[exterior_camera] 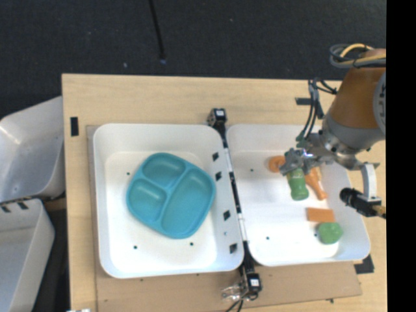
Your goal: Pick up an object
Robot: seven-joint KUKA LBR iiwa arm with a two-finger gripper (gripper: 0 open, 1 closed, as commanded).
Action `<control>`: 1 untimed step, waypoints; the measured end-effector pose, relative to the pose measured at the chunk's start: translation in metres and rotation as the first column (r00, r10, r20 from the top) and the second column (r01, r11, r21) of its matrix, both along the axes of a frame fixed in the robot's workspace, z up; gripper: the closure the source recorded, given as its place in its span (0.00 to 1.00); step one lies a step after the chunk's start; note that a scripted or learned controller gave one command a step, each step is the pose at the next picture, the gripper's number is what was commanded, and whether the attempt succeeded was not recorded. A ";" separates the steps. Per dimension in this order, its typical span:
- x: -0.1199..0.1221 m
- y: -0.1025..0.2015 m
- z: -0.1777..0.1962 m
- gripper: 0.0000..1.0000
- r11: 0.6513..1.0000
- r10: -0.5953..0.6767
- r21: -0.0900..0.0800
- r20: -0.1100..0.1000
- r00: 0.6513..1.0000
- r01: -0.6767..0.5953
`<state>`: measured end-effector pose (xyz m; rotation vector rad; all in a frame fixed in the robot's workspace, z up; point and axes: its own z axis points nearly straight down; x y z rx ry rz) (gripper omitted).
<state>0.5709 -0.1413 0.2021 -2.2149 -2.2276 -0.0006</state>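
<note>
In the right bin [260, 239] lie several small objects: a green cylinder [298, 186], an orange stick [316, 184], a small orange piece [276, 164], an orange flat block [320, 215] and a green round object [329, 233]. My gripper [297, 160] hangs low over the upper part of this bin, directly above the top end of the green cylinder and beside the small orange piece. The arm's orange band [356, 103] rises to the right of it.
The left bin [110, 252] holds a blue sectioned plate [171, 194]. A divider with black clips [229, 187] runs between the two bins. Pale plastic containers [29, 155] stand off the bench at the far left.
</note>
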 end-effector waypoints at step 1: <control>-0.007 0.048 -0.001 1.00 1.000 0.000 0.001 0.000 1.000 0.000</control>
